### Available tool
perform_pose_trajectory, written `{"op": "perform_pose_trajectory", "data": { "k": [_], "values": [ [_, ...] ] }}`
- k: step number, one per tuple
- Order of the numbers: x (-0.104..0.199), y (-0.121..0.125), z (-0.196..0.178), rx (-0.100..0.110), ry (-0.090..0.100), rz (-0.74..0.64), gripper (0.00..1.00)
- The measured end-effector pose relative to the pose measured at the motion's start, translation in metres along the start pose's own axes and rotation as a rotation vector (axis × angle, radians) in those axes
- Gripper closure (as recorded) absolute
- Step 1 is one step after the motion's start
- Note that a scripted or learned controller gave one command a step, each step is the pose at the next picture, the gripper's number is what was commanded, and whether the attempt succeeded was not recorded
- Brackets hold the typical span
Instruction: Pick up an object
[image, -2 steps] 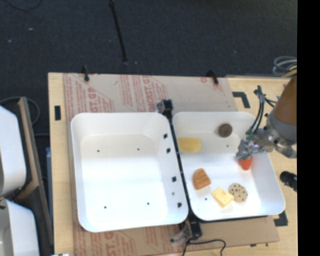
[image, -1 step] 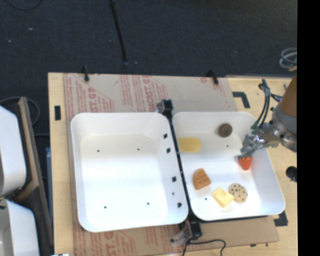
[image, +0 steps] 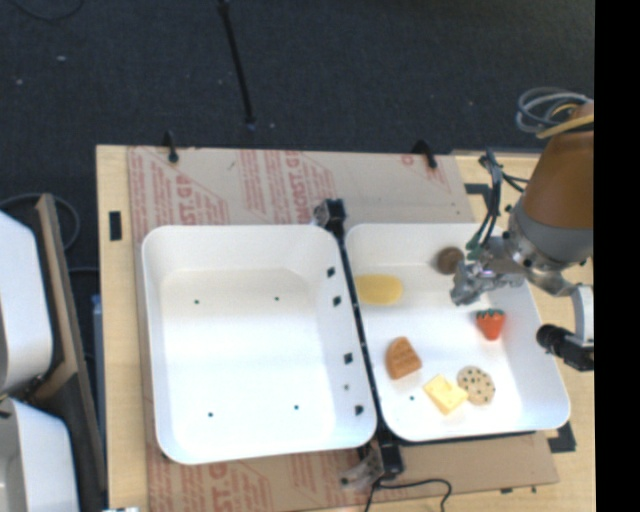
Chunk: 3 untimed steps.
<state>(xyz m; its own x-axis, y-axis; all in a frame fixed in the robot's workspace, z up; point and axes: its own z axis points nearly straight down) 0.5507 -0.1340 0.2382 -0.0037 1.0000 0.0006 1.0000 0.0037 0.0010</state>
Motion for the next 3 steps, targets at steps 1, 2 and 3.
{"op": "perform_pose_trajectory", "data": {
  "k": [1,2,3],
  "values": [
    [0.055,0.004,0.009,0.000,0.000,0.000,1.00],
    [0.105,0.004,-0.004,-0.001,0.000,0.000,1.00],
    [0.151,0.012,-0.006,0.000,0.000,0.000,1.00]
  ]
}}
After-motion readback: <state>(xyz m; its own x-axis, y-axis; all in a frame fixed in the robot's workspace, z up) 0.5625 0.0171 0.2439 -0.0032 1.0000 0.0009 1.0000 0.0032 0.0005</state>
